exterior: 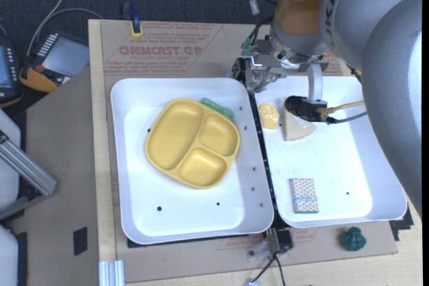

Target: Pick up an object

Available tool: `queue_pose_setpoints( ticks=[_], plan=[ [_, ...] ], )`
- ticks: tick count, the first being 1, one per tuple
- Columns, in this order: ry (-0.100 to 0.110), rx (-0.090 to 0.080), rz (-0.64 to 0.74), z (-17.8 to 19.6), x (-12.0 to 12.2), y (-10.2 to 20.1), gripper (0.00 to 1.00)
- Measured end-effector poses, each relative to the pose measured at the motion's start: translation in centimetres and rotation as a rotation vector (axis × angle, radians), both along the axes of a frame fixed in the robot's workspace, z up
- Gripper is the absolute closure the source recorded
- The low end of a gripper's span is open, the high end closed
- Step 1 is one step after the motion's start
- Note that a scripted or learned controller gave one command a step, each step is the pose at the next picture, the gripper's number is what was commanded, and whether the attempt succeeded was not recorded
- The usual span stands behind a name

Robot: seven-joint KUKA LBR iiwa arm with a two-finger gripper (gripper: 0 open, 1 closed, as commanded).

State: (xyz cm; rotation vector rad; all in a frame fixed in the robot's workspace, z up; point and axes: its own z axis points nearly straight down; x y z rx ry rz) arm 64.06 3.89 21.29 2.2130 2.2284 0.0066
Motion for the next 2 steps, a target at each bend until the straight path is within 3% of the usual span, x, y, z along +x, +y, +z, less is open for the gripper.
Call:
queue_pose_setpoints(
  ticks=[1, 2],
  plan=[
    [0.002, 0.000, -0.001, -0.40, 0.64, 5.06, 1.00],
    [0.002, -0.003, -0.005, -0.36, 0.65, 4.70, 0.00]
  ],
)
